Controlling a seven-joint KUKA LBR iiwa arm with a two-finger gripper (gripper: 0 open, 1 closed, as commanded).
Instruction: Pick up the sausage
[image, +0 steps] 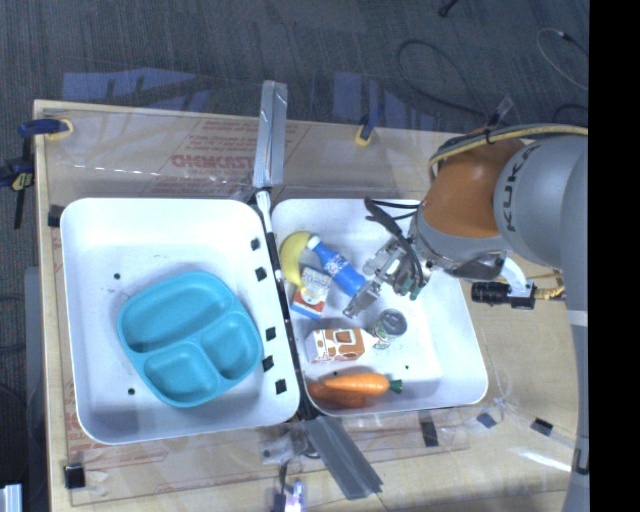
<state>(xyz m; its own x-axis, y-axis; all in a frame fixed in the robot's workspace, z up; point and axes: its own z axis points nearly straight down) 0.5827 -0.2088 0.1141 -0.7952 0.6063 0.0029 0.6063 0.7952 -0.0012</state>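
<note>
1. Pale wood is what you are looking down on: a bench (560, 400) carrying two shallow white bins side by side, with a blue clamp (40, 128) sitting at its far left corner.
2. You are seeing the left bin (80, 220) holding a blue divided plate (190, 340), which is lying flat near the middle of that bin's floor.
3. You are seeing a grey metal bar (271, 130) running from the bench's far edge down to the seam between the bins.
4. In the right bin (470, 370), along its left wall, a yellow banana (291, 256) is lying toward the far end, with a small red-and-white carton (312, 290) just in front of it.
5. A blue bottle (337, 270) is lying at a slant beside the banana, touching the carton.
6. What you are taking for the sausage (335, 345), a brown-and-white pack, is lying nearer the bin's front edge, left of centre, well clear of the pincer.
7. An orange carrot (350, 388) is lying along the front wall, just in front of the sausage.
8. The gripper (375, 290) is hanging over the bottle's right end; you cannot tell whether it is open or closed.
9. A small round metallic item (390, 323) is sitting just in front of the gripper.
10. The grey arm (545, 200), with its orange band (465, 195), is reaching in over the bin's right wall.
</note>
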